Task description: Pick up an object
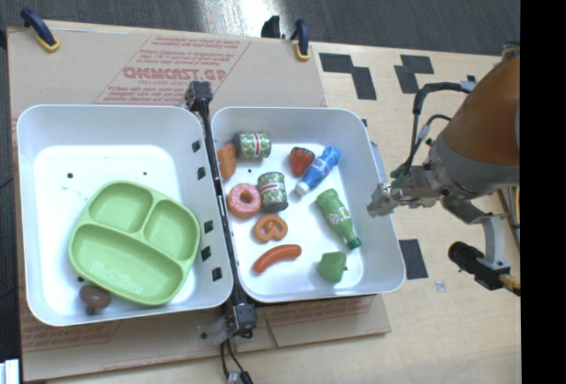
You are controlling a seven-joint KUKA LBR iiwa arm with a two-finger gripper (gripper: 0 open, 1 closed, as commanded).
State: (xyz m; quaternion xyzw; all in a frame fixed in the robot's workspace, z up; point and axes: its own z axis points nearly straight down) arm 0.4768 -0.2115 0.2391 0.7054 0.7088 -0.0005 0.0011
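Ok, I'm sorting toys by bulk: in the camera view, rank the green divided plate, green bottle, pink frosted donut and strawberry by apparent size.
1. Green divided plate
2. Green bottle
3. Pink frosted donut
4. Red strawberry, only slightly smaller than the donut, so unsure.

Grey arm [482, 134] entering from right, orange band above wrist, gripper [382, 201] low

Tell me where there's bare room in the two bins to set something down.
Left bin: bare floor behind the green divided plate. Right bin: crowded, with small gaps left of the pink donut and behind the blue bottle.
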